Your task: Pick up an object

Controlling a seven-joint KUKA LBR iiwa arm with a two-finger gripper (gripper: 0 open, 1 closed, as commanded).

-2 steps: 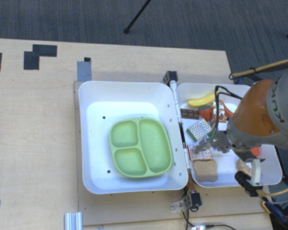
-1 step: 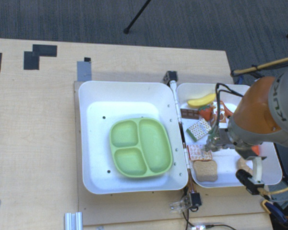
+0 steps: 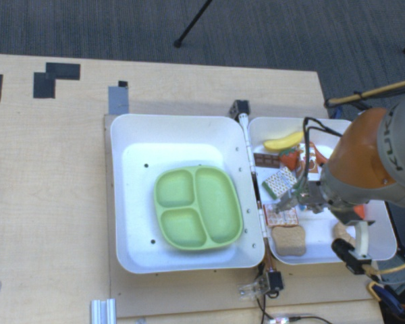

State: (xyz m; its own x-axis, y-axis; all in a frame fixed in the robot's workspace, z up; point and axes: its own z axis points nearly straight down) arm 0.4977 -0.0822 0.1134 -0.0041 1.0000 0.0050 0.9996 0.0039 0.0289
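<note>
The tool (image 3: 298,198) hangs low in the right bin (image 3: 385,245); whether it grips anything cannot be told. Just below it, nearest the camera, lies a tan bread slice (image 3: 288,239). A patterned packet (image 3: 278,181) sits just to its left, with a red item (image 3: 290,159) and a banana (image 3: 284,141) beyond. Further left, a green divided tray (image 3: 197,208) rests in the left bin (image 3: 131,140) on the worktop (image 3: 47,201).

A robotics lab is suggested: a pale wooden tabletop (image 3: 47,181) marked with dark tape patches (image 3: 54,78), grey carpet (image 3: 121,19) crossed by a stand leg (image 3: 199,12), loose cables (image 3: 270,295), and two white bins (image 3: 131,181) mounted side by side.
</note>
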